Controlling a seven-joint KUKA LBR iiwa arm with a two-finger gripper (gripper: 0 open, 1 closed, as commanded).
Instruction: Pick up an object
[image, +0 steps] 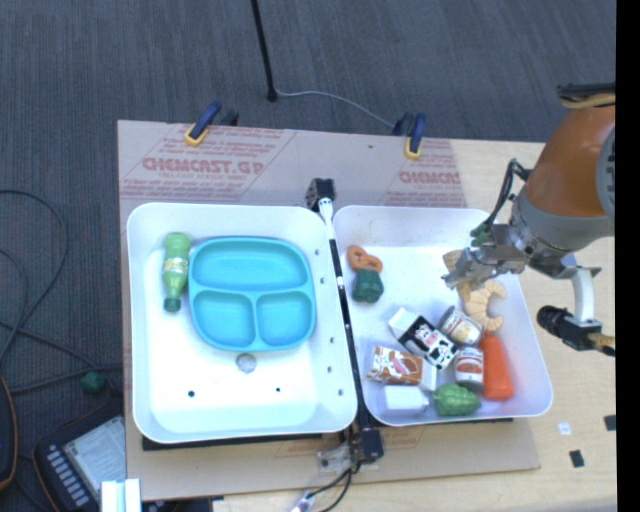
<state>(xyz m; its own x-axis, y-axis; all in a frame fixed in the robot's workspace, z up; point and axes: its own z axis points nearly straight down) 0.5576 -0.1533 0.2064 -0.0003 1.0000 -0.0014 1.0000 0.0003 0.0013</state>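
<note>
Two bins share the bench, and the claw (470, 268) hangs over the right bin's (400, 225) far right part; whether it is wide or narrow cannot be told from this slant. Directly beneath and just toward the camera from it lies a pale curled snack piece (490, 298), its long axis running roughly away from the claw toward the bin's near edge. It looks like the nearest candidate, so a short straight descent seems called for.
</note>
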